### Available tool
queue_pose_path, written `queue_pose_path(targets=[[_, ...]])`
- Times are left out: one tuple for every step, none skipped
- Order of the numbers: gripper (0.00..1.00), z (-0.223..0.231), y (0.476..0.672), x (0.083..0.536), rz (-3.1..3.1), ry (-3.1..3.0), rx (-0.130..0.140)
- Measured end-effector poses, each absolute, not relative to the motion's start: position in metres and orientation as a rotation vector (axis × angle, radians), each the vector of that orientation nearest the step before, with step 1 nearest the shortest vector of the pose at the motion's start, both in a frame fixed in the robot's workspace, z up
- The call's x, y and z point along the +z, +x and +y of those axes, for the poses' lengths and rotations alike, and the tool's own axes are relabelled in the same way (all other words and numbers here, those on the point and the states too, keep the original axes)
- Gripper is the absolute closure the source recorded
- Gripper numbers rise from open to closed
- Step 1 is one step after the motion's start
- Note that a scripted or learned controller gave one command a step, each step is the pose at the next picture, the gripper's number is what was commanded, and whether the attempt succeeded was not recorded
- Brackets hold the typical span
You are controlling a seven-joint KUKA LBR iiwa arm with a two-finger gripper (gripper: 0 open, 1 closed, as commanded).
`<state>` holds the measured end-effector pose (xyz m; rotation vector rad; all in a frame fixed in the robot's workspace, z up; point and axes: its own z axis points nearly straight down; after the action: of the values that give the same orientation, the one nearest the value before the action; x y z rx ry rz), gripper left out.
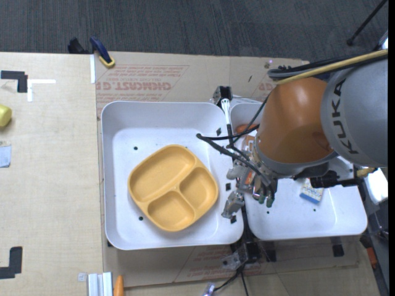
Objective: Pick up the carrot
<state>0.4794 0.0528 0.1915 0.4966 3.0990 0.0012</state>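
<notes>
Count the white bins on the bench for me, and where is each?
2. The left bin holds a yellow divided plate. The right bin sits beside it, largely covered by the arm; items there may be hidden.

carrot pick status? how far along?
Done: the arm has reached over the right bin, its claw low near the divide between bins. In hand: nothing visibly held. Left: the grasp and lift; an orange bit beside the wrist may be the carrot, mostly hidden.
</notes>
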Motion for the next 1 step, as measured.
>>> queue_pose_path(targets=[[0.0,0.0017,0.495,0.1918,3.098,0.497,-0.001]])
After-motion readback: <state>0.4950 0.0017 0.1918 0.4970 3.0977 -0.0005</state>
